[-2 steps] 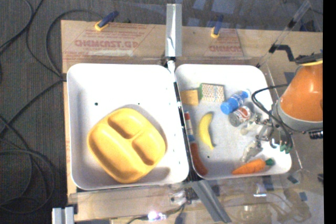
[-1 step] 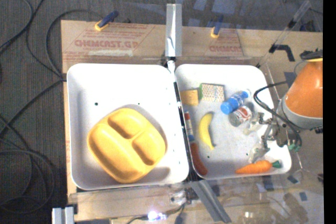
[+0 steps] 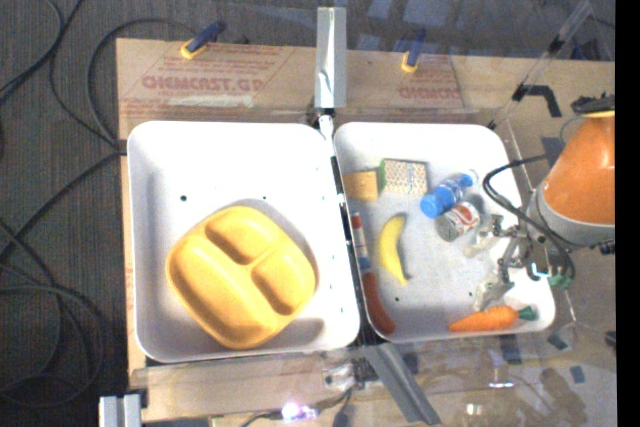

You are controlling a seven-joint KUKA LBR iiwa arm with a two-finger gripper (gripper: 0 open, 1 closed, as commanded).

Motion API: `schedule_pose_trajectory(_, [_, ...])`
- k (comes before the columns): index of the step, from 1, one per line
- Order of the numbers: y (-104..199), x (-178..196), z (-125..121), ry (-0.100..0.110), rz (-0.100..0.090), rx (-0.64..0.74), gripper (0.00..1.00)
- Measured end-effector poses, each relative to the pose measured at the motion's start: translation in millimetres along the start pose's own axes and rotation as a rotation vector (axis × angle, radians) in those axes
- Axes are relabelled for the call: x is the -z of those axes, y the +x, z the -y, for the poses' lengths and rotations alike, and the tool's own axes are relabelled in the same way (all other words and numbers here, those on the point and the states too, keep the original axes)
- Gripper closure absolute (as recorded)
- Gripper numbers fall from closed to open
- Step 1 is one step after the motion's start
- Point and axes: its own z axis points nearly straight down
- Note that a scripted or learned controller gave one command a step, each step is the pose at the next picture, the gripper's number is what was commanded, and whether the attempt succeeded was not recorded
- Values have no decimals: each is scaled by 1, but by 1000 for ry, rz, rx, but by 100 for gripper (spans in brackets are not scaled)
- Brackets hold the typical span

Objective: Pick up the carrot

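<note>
A grey robot arm with an orange band (image 3: 588,177) reaches in from the right side of the picture, its wrist bent downward over the right-hand edge of the right bin (image 3: 420,137). At its tip the jaws (image 3: 503,277) hang low over the bin's lower right area; they are thin and tangled with cables, so whether they are apart or together cannot be told. The carrot (image 3: 487,319) lies flat on the bin floor just below the jaws, close to the bin's bottom wall and near its lower right corner, with its green end pointing right. Nothing shows between the jaws. The middle of this bin's floor is bare. Elsewhere in the same bin sit a banana (image 3: 393,249), a blue bottle (image 3: 445,195) beside a small can (image 3: 458,220), a checked sponge (image 3: 404,177) near the top wall, and a reddish sausage-shaped item (image 3: 376,306) along the left wall. The left bin (image 3: 160,155) holds a yellow divided plate (image 3: 241,275), tilted, filling much of its lower half. Both bins rest side by side on a cardboard-covered worktop (image 3: 220,80).
</note>
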Motion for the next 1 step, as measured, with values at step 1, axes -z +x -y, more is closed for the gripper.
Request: schedule_pose_trajectory(1, [14,82,-33,-2,-11,-7,0])
